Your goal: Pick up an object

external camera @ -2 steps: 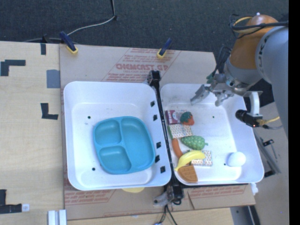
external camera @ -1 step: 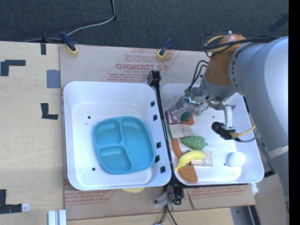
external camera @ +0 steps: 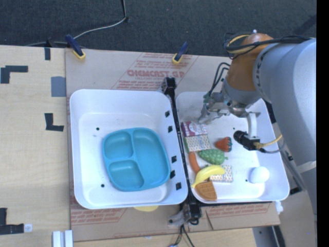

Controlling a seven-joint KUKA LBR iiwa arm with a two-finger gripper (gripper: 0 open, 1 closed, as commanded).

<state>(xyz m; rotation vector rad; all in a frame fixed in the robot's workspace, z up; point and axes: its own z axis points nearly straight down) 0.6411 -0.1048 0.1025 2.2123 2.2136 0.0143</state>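
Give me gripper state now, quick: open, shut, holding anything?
Gripper: cannot be told from this angle; it sits low in the right bin, above the toy food pile, with nothing visibly held.

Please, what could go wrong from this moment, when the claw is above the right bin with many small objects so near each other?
1. The toys are crowded: the banana, the waffle and a cracker touch or overlap, so the claw may catch two things or push them aside.
2. The carrot lies against the wall between the bins, leaving little room for a finger.
3. The white ball looks round and may roll away.
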